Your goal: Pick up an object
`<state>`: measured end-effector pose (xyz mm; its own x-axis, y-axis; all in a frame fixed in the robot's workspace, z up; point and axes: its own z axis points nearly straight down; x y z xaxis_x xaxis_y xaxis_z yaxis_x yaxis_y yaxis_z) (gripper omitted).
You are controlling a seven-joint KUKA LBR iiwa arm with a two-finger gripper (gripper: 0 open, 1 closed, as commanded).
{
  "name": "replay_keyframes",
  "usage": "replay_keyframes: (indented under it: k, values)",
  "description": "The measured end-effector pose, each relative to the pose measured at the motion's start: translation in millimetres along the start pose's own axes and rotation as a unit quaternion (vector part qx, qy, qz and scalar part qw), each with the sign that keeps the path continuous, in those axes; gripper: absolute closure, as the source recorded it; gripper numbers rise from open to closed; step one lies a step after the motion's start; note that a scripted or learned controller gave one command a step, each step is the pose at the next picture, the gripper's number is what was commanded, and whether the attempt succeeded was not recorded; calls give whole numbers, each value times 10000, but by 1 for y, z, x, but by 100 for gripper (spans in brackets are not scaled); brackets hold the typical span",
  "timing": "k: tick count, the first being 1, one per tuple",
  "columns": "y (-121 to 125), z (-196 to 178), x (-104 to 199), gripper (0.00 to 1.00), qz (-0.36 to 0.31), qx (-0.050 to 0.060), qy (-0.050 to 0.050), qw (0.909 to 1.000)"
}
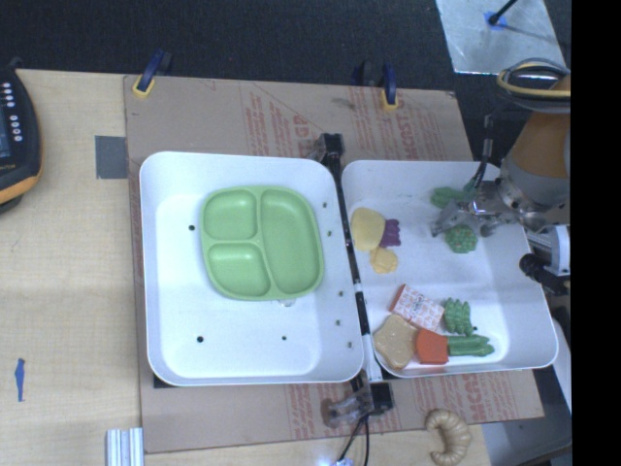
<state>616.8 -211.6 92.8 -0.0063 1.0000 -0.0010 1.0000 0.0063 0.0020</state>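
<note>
Resting just beside the gripper, green broccoli piece.

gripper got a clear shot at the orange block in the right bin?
Probably yes. The orange block lies uncovered near the right bin's front, though bread and green beans crowd its sides. The gripper sits farther back by the broccoli.

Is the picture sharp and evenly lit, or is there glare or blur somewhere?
Camera view: soft overall, small food items blurry; the left bin is bright, slightly washed out around the green plate; the hand looks smeared; the floor above is dark.
</note>
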Motion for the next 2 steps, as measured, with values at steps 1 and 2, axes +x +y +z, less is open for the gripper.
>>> replay_keyframes:
  k: [1,2]
  values:
    - [41,0,0,0,0,2,-1,10000]
    - [40,-56,-1,0,7,-6,-4,10000]
